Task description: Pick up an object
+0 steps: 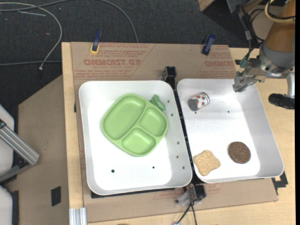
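Note:
My gripper point(241, 84) hangs over the far right corner of the right bin point(262, 125), with nothing seen between its fingers. A small cup point(198, 101) with a red and white pattern lies on its side in the far left part of that bin, well left of the gripper. A round brown cookie point(239, 152) and a tan square cracker point(206, 162) lie near the bin's front edge. A green divided plate point(135, 124) sits in the left bin point(93, 144), with a small green piece point(158, 102) at its far right rim.
The arm's orange band point(281, 29) and grey wrist stand above the right bin's far right corner. Blue clamps point(96, 40) point(208, 43) grip the cardboard base at the back. A black bracket point(169, 73) sits between the bins at the rear.

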### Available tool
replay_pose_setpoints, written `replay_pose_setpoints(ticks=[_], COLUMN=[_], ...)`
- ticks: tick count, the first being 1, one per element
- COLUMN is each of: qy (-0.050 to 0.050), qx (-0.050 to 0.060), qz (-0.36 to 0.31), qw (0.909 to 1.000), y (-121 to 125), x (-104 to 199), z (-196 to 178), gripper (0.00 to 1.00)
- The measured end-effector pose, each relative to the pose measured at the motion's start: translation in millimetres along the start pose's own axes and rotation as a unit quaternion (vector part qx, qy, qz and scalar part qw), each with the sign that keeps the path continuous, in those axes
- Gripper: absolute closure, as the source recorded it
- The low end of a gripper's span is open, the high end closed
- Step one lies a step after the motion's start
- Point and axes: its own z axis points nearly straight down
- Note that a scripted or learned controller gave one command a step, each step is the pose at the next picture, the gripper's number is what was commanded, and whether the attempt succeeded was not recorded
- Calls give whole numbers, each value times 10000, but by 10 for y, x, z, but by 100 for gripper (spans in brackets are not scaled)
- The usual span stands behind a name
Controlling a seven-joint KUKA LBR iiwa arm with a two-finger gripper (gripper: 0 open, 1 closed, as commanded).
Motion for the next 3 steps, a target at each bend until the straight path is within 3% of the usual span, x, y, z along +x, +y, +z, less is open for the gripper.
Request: replay_pose_setpoints(ticks=[1, 3], qy=[0, 17], qx=[3, 40], qz=[0, -17], qw=[10000, 10000], y=[13, -287], x=[-1, 966], z=[-386, -461], gripper=[100, 100])
